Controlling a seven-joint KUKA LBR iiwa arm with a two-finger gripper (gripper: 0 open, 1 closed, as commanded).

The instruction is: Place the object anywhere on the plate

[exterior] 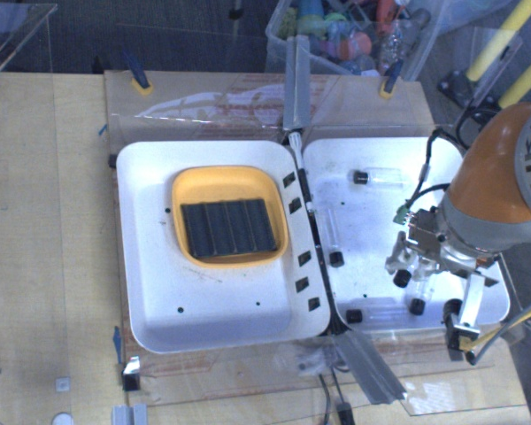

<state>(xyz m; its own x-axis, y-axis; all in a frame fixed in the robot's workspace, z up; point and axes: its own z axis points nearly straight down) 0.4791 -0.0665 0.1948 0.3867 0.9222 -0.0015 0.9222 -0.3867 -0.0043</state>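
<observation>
A yellow plate (188, 189) with rounded corners lies in the left bin (142, 282). On it rests a flat, dark, ribbed rectangular object (228, 227), covering most of the plate's floor. My gripper (431, 297) hangs over the right bin (372, 228), near its front right corner and far from the plate. Its fingers stand open, spread apart, with nothing between them. The grey and orange arm (500, 180) covers the bin's right side.
A clear tube with a black cap (372, 177) lies at the back of the right bin, and small black bits (335, 258) dot its floor. A ridge with black tabs (299, 237) divides the bins. A box of coloured toys (354, 16) stands behind.
</observation>
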